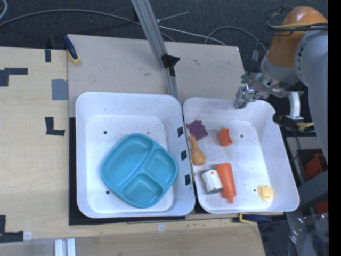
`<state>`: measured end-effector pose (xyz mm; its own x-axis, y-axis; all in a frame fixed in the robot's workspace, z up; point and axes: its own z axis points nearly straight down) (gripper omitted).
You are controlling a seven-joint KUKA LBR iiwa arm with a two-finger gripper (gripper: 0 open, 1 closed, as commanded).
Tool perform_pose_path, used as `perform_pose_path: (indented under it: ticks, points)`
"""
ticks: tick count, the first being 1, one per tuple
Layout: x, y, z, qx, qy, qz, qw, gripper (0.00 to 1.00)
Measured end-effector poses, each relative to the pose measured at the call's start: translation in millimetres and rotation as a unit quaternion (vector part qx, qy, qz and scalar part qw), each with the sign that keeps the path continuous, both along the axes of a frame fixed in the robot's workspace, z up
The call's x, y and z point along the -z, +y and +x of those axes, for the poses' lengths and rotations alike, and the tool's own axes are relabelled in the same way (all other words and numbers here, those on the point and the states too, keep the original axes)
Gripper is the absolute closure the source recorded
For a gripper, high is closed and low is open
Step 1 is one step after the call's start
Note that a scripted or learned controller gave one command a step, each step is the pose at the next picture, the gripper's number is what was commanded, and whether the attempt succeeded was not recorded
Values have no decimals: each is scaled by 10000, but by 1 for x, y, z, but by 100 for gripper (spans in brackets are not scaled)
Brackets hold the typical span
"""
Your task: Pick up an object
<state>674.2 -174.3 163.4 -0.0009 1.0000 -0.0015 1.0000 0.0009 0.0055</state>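
Objects for picking lie in the right bin [277, 159], six in all, while the left bin [85, 143] carries one blue divided plate [139, 169] that reaches toward its near edge and near right corner. The arm [298, 41] comes in over the far right corner of the bench, and its claw [244, 97] hangs above the right bin's far rim, near that bin's far right corner; it appears to touch nothing and hold nothing, and from this slant I cannot tell how far it is parted. In the right bin, largest first: one orange carrot-like piece [228, 181] by the near edge, with one white can [211, 181] touching its left side; one tan pear-shaped piece [196, 150] along the left wall; one purple piece [197, 128] toward the far left corner; one small orange block [225, 137] near the middle; one small yellow piece [265, 192] in the near right corner.
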Motion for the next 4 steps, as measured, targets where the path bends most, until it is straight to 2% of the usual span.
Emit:
perform_pose_path:
  ticks: [2,3,4]
  points:
    - [-112,10,0,-6,2,2,10000,100]
    - [-111,55,-4,-22,33,11,10000,100]
    - [-107,111,-20,-27,40,16,10000,100]
